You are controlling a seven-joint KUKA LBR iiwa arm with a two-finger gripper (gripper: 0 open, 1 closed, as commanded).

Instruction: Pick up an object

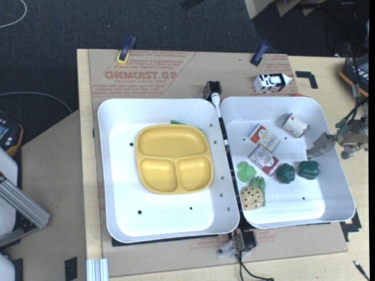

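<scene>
The right bin [334, 206] holds several small items. A white block [295, 124] lies at the back right, with two red-and-white cartons [262, 138] [263, 157] near the middle. A light green leafy piece [246, 171] sits above a speckled cookie [252, 197] at the front left. Two dark green pieces [286, 173] [309, 169] lie side by side towards the right. My gripper [331, 145] hangs over the bin's right rim, just above and to the right of the rightmost green piece, with nothing visibly held.
The left bin [117, 209] carries a yellow three-compartment plate [174, 158] with a green scrap at its far edge. A black-and-white carton [272, 82] stands on the bench behind the right bin. Clamps [125, 50] [259, 54] grip the board's far edge.
</scene>
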